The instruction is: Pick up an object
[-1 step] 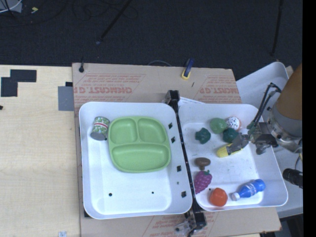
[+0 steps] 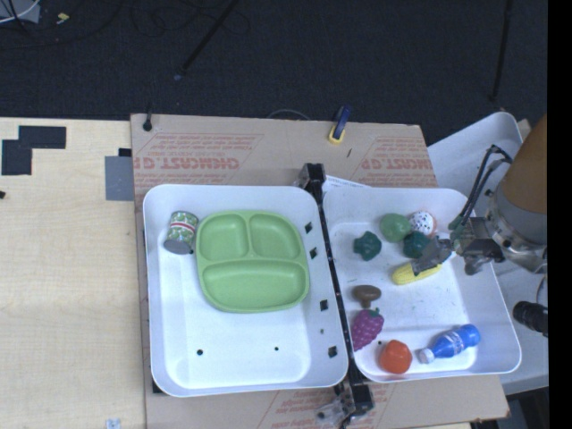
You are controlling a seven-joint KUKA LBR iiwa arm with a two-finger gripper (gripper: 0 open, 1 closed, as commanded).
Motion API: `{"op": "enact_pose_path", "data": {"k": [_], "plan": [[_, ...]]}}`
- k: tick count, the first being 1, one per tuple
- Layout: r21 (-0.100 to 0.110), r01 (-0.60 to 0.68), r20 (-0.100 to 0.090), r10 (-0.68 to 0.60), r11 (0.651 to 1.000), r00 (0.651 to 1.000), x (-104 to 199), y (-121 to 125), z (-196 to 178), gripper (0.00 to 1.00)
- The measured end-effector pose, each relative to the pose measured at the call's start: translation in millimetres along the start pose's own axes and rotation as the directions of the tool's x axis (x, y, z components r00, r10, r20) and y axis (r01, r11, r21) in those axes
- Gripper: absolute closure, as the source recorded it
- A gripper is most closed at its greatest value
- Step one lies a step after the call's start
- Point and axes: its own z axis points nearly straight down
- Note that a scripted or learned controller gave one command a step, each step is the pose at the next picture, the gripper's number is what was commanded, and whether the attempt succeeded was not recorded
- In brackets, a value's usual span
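Observation:
The right bin holds several small items. A yellow banana-like piece lies near its middle, with a dark green piece, a light green piece and a white ball with red marks just behind it. My gripper reaches in from the right and hangs low over the right end of the yellow piece, beside the dark green one. I see nothing lifted off the bin floor.
Also in the right bin are a dark green lump, a brown piece, purple grapes, a red tomato and a blue bottle. The left bin holds a green divided plate and a small can.

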Motion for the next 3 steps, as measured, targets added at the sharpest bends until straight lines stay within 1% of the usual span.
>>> {"op": "enact_pose_path", "data": {"k": [1, 2, 3], "plan": [[0.005, 0.002, -0.002, -0.002, 1.000, 1.000, 9.7, -7.0, 53.1, 0.00], [0.006, 0.001, -0.002, -0.001, 1.000, 1.000, 14.8, 2.2, 105.3, 0.00], [0.003, 0.000, -0.001, 0.000, 1.000, 1.000, 16.9, 1.9, 157.4, 0.00]]}}
